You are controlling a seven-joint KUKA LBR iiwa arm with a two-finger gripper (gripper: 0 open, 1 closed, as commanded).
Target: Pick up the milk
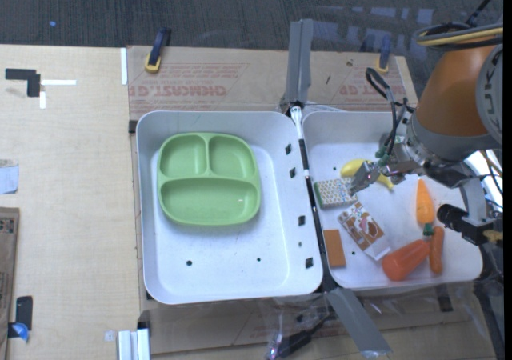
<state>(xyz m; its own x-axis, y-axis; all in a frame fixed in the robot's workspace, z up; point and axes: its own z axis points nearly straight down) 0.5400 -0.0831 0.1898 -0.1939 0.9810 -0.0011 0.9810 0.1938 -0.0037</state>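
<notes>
pincer [364,177] over right bin [472,270], can't tell its state | milk [362,227] just below, banana [354,167] beside | cardboard reads CHEMCAST GP

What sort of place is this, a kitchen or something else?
Probably a robot lab, not a kitchen. A grey and orange arm reaches over two white bins on a plywood bench. One bin holds a green plate, the other toy food such as a carrot.

Green divided plate [210,179]: left bin [152,270], upper half. Banana [354,167], carrots [425,205], brown block [334,249]: right bin [320,142].
</notes>
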